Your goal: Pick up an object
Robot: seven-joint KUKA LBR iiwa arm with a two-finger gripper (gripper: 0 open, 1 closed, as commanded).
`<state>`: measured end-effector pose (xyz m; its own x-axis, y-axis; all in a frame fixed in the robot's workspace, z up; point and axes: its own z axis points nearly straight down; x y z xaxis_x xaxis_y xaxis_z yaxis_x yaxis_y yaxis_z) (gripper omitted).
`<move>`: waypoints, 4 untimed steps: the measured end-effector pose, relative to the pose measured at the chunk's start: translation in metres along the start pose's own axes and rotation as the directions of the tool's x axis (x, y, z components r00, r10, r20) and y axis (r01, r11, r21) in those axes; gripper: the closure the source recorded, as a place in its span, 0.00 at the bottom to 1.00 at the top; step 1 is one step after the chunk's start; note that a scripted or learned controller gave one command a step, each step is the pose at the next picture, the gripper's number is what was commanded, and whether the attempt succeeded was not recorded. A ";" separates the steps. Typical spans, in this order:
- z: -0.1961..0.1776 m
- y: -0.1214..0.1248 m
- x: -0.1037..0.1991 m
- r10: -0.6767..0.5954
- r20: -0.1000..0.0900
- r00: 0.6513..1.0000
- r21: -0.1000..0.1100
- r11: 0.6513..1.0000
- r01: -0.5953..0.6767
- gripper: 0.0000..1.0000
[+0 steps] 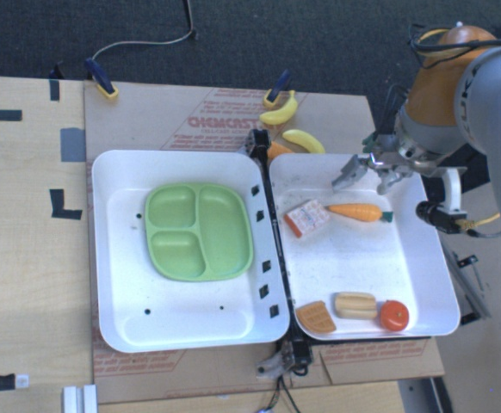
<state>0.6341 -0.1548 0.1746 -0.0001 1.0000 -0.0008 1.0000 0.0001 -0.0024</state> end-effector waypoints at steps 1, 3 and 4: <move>0.088 0.001 -0.016 -0.001 0.002 1.000 -0.008 1.000 0.001 0.00; 0.088 -0.071 0.037 0.000 0.001 1.000 -0.007 1.000 0.000 0.00; 0.088 -0.036 -0.008 -0.001 0.001 1.000 -0.008 1.000 0.001 0.00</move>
<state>0.5982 -0.1630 0.0867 -0.0012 1.0000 -0.0020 1.0000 0.0012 0.0055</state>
